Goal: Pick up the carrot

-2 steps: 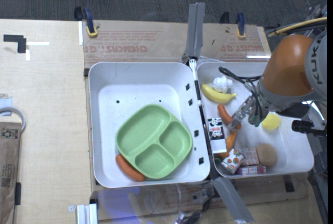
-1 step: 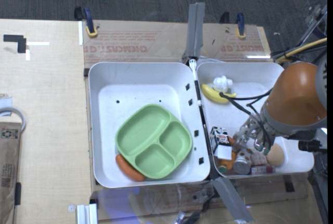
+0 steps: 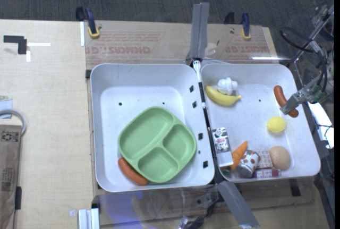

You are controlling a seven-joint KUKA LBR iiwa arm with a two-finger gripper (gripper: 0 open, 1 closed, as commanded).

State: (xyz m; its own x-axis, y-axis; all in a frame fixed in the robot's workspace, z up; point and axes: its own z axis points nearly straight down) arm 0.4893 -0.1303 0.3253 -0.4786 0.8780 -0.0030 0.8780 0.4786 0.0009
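the claw (image 3: 291, 109) sits at the right edge of the right bin (image 3: 308, 137), just beside a red sausage (image 3: 280, 94); whether it is spread or pressed together i cannot tell. the carrot (image 3: 239, 150) lies well apart from it near that bin's front, between a small carton (image 3: 221, 140) and a can (image 3: 246, 163). a lemon (image 3: 276, 125) sits between claw and carrot.
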